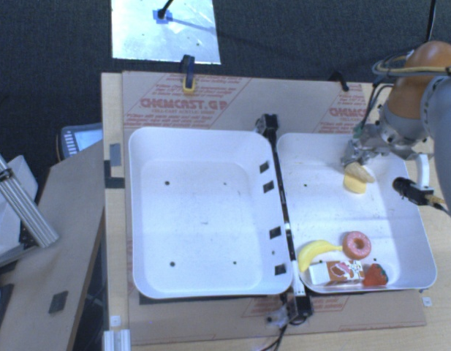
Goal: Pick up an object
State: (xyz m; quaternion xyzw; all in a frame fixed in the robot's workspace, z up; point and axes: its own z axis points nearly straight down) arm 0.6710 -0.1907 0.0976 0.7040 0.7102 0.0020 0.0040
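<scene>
Food toys lie in the right bin [411,218], and the one nearest the jaws [354,154] is a pale yellow piece [356,178], perhaps a lemon wedge or a chunk of banana, resting on the bin floor toward its far side. The jaws sit just above and beside this piece, touching or nearly touching its upper edge; whether they are spread or pressed together cannot be told from this slant, and nothing shows the piece pinched between them. Farther toward the near rim lie a yellow banana [316,252], a pink frosted doughnut [357,245] and a red-and-white packet [351,273], close together and well apart from the jaws. The left bin [148,218] adjoins across a black divider. The grey arm [422,93] reaches in from the right over the surface [232,97]. The step in hand looks like the final approach or the grasp itself; the next move calls for a firm closure around the pale piece, then a straight lift clear of the bin wall.
</scene>
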